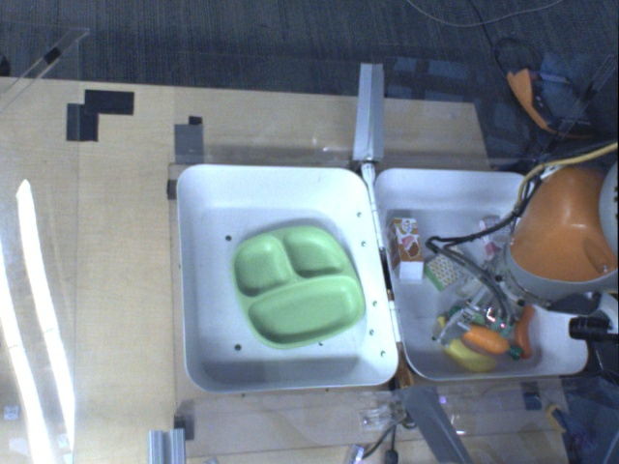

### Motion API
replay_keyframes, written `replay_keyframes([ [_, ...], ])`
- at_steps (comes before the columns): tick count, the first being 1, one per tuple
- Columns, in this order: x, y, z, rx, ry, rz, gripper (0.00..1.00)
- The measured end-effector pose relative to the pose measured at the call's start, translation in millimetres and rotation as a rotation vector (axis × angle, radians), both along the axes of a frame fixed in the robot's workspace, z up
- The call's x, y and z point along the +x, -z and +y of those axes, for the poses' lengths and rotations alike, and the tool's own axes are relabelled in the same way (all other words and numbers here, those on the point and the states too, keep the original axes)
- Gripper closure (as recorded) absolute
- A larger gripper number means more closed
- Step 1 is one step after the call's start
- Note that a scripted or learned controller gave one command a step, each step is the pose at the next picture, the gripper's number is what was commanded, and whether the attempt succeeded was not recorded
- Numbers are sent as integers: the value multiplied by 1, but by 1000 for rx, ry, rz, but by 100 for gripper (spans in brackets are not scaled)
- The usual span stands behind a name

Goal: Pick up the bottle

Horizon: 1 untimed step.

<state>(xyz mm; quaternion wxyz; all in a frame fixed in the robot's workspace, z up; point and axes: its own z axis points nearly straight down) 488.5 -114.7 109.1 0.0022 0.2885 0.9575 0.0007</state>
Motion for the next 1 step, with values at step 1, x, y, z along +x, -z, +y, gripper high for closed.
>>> replay_keyframes([
  [1,56,-52,-40,-1,135,-3,0],
])
